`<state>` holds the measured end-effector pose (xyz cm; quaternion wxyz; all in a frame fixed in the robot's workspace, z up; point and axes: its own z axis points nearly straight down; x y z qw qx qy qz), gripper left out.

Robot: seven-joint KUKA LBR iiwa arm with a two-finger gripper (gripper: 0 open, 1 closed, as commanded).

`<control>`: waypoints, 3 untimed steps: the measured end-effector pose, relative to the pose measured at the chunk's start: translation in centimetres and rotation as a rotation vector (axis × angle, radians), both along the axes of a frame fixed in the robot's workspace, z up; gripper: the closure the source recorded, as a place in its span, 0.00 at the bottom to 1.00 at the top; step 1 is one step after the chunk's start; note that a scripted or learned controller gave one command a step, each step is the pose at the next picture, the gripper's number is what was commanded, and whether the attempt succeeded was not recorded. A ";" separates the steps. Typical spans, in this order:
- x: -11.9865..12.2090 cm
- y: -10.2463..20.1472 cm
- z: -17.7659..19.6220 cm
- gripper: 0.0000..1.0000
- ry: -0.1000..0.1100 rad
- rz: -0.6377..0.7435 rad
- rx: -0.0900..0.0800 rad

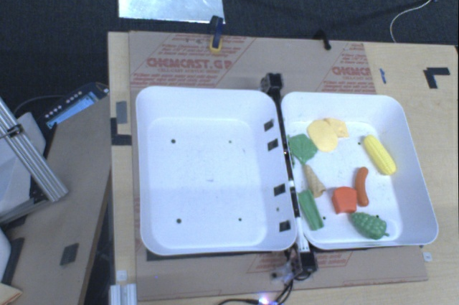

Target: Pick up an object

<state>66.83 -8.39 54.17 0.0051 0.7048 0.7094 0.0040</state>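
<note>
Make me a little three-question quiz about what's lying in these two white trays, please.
1. True or false: all the toy foods lie in the right tray.
2. Which lies nearest the corn cob? A) the orange sausage B) the long green vegetable C) the yellow clamp
3. Fill in: the red block sits just left of the orange ____.

Key: 1 true; 2 A; 3 sausage.
</note>
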 end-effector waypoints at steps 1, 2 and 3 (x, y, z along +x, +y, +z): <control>0.0 -0.4 -0.6 1.00 0.009 -0.004 0.000; -0.1 -8.2 -0.6 1.00 0.009 -0.011 -0.001; 0.0 -9.6 -0.6 1.00 0.009 -0.007 -0.001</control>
